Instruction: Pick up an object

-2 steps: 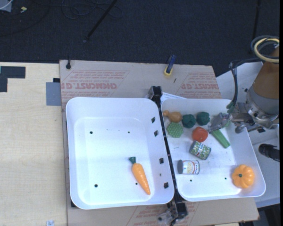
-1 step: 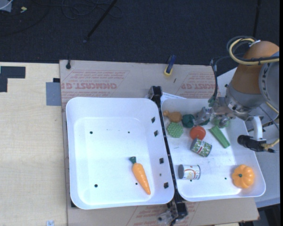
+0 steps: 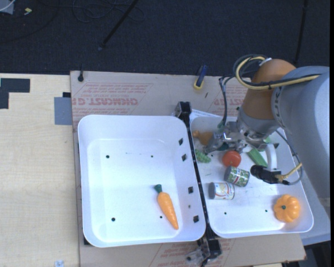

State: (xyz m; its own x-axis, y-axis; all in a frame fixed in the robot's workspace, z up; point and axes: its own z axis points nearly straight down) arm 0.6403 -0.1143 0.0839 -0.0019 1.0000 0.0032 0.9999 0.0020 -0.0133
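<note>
The bench [image 3: 33,166] carries two shallow white bins side by side. The arm [image 3: 300,110], grey with an orange band, reaches into the right bin [image 3: 250,221], and the claw [image 3: 227,139] sits low over that bin's upper part, among a cluster of small items. How far the claw stands apart cannot be told, and nothing can be seen held in it. The left bin [image 3: 128,143] lies well off to the claw's left and holds a toy carrot [image 3: 167,207], far below and left of the claw. Candidate items near the claw: a small pumpkin [image 3: 287,208] well below and to its right; a small can [image 3: 236,176] and a second can [image 3: 221,191] below it; a red tomato-like piece [image 3: 231,158] just below it; a green piece [image 3: 202,156] just to its lower left. Judgement: the step in hand is the descent onto an object, with no grasp confirmed. The next move calls for centring on one item, most plausibly the red piece, closing, then lifting straight up clear of the neighbours.
</note>
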